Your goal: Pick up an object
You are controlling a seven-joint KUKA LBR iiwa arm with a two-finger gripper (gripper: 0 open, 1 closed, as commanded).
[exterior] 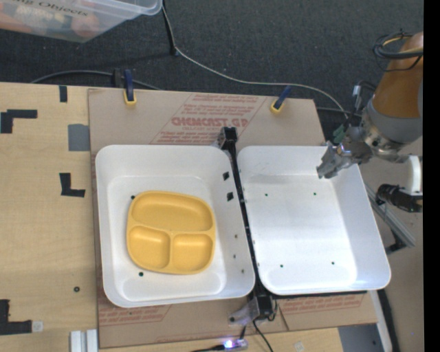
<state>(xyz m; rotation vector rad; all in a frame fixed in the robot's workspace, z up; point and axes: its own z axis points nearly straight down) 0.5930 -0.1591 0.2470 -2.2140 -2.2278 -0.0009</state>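
Observation:
A yellow three-compartment plate [171,231] lies flat in the left white bin [110,172], a little left of the bin's middle. My gripper [332,165] hangs over the far right corner of the right white bin [309,227], well away from the plate. Its fingers point down and to the left, and I see nothing between them. The arm's grey wrist with the orange band [399,89] reaches in from the right edge.
A black divider clip [228,137] joins the two bins at the back. Cardboard [206,117] lies under both bins, held by two yellow clamps. Cables run across the dark floor behind the bench, and a clear plastic box [82,14] sits at the top left.

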